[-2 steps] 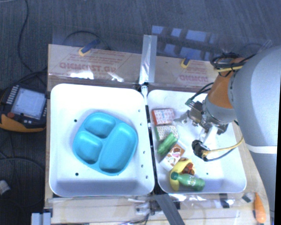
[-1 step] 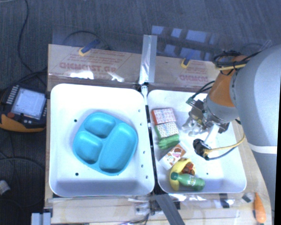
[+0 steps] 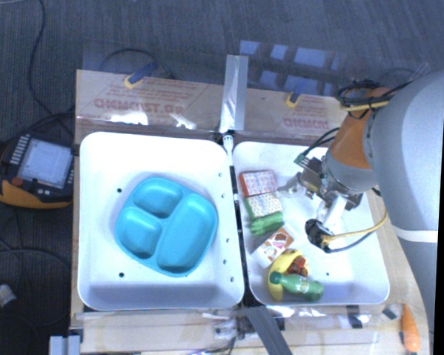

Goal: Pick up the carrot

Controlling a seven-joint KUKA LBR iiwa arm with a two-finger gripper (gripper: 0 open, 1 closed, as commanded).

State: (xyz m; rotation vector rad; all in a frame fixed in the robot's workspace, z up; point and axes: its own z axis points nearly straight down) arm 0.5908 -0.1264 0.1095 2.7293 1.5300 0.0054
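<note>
The carrot (image 3: 410, 335) lies on the table (image 3: 400, 290), outside the right bin (image 3: 350, 276), just past that bin's near right corner, its green end toward the view's bottom edge. The hand (image 3: 302, 181) hovers over the far part of the right bin, beside a red box (image 3: 257, 182), well apart from the carrot. Whether the hand is open or closed cannot be told. A blue divided plate (image 3: 167, 224) sits in the left bin (image 3: 99, 263).

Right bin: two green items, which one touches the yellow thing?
The green bottle, the one lower in the view, lying on its side against the yellow item. The other green item sits higher in the view, well apart from it.
</note>
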